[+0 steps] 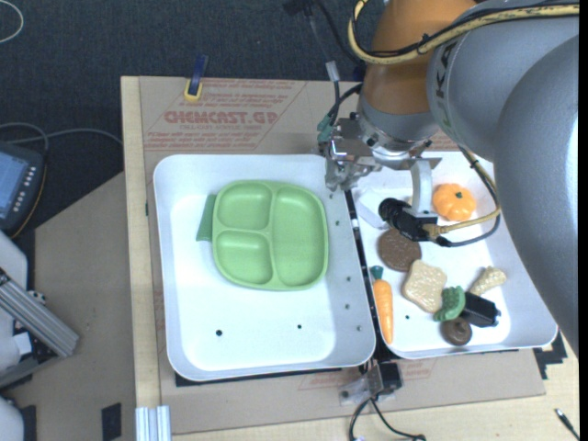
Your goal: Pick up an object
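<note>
Gripper (pixel 342 168) hovers at the right bin's (pixel 524 324) top-left corner, fingers' opening impossible to judge, while the toy carrot (pixel 383 307) below looks light, stiff, slick: grab it mid-body.

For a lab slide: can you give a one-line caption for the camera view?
Robot arm reaching over two white bins: green divided plate in the left bin, toy food in the right bin.

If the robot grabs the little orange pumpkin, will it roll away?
The pumpkin looks round and smooth, so it may well roll or slip if squeezed off-centre. It looks like a small toy, so it is probably light. The bin wall beside it would likely stop it.
</note>
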